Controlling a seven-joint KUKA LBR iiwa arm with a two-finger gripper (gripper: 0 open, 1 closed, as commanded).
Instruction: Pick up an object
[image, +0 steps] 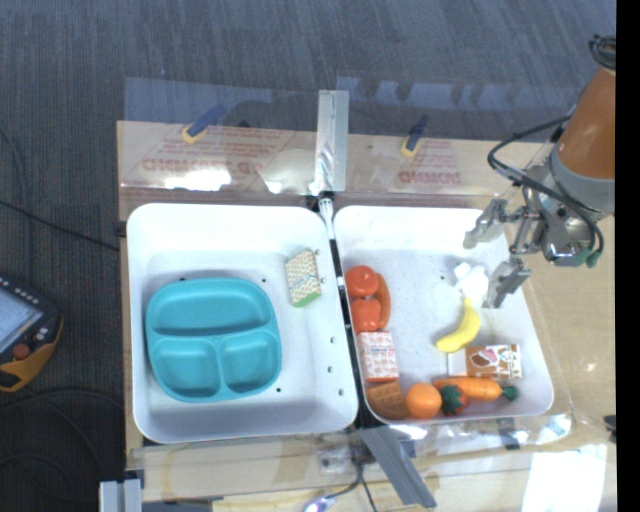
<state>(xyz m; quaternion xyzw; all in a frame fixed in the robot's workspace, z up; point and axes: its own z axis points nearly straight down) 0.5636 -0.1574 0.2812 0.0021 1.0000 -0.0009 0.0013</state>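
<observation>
I see my end effector (497, 252) hanging over the right white plastic bin (430, 240), fingers spread apart with nothing between them, just above a curved yellow toy banana (460, 328). An orange toy carrot (478, 389) lies along the bin's near wall. The left white bin (180, 225) holds a teal three-compartment plastic tray (212, 337).

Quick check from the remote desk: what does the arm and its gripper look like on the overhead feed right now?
The arm comes in from the right: an orange band above a grey wrist section. Black cables loop off its left side. Below the wrist sits a grey metal gripper with two pale, slim jaws and dark fittings, plus a small teal-green piece on its right side. No lettering is readable.
</observation>
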